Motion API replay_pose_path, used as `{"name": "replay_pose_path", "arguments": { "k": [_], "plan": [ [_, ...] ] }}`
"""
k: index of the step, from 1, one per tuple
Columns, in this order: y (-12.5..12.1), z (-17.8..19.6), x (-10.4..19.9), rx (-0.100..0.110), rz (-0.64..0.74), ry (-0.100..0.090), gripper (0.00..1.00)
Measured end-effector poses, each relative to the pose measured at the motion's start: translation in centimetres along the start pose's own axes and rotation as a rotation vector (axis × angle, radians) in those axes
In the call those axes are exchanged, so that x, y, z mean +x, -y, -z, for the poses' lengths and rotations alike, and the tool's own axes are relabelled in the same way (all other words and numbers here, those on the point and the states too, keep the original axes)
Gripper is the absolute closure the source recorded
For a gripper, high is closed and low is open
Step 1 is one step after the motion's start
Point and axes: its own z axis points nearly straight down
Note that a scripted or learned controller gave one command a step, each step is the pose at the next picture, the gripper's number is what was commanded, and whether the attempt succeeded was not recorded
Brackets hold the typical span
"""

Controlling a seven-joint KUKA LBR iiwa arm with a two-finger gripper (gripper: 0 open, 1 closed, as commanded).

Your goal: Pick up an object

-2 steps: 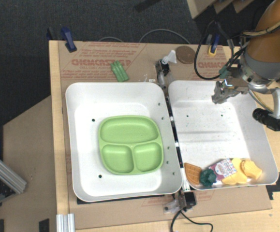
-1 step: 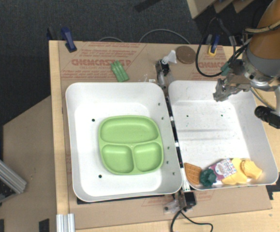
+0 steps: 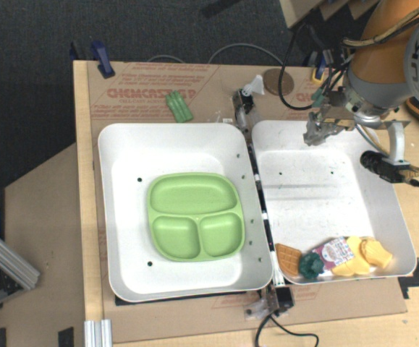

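Pincer [image 3: 319,131] at far rim of right bin [image 3: 325,186], fingers' state: cannot tell, nothing seen between them. Toys heaped in bin's near corner: waffle [image 3: 288,259], green piece [image 3: 311,266], pink packet [image 3: 337,251], yellow pieces [image 3: 372,255]. Heap lies well apart from pincer, toward near edge, row running left-right along wall. Left bin [image 3: 122,194] holds green tray [image 3: 195,215]. Next move, likely: travel across bin toward heap, then descend.

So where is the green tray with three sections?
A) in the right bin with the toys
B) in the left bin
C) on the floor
B: the green tray lies flat in the middle of the left bin, while the toy food sits in the right bin's near corner.
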Motion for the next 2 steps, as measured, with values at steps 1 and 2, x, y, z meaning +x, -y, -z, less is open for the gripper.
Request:
{"name": "replay_pose_path", "arguments": {
  "k": [1,2],
  "plan": [
    [0.0,1.3,-0.1,-0.005,-0.001,0.000,1.00],
    [-0.1,2.3,-0.1,-0.008,-0.001,0.001,1.00]
  ]
}}
